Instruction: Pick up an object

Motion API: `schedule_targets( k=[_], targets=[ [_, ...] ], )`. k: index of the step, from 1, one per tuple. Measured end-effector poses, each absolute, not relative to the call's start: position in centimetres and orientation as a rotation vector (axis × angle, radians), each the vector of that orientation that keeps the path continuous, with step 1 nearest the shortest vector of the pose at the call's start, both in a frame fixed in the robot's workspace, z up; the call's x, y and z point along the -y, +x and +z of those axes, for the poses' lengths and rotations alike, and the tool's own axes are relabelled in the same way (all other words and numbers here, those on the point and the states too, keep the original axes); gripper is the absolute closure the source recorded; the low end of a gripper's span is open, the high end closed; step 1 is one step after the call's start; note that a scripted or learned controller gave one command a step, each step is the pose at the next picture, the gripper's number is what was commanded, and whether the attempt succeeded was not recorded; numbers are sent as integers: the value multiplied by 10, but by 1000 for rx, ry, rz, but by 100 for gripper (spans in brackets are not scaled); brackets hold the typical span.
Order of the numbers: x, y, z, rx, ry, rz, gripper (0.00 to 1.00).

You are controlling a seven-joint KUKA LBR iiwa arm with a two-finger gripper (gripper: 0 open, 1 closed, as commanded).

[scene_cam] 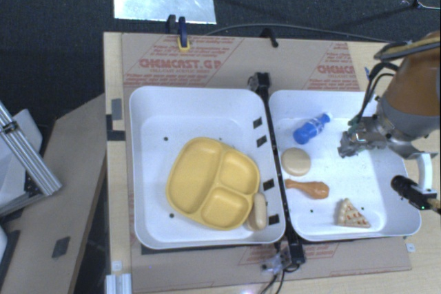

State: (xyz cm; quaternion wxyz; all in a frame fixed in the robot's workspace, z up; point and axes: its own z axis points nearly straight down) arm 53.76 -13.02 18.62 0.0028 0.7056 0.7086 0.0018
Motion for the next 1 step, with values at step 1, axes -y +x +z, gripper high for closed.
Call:
schedule_targets(
  k=[1],
  targets=[
    [130,539,221,-2223,2214,4,100]
  ],
)
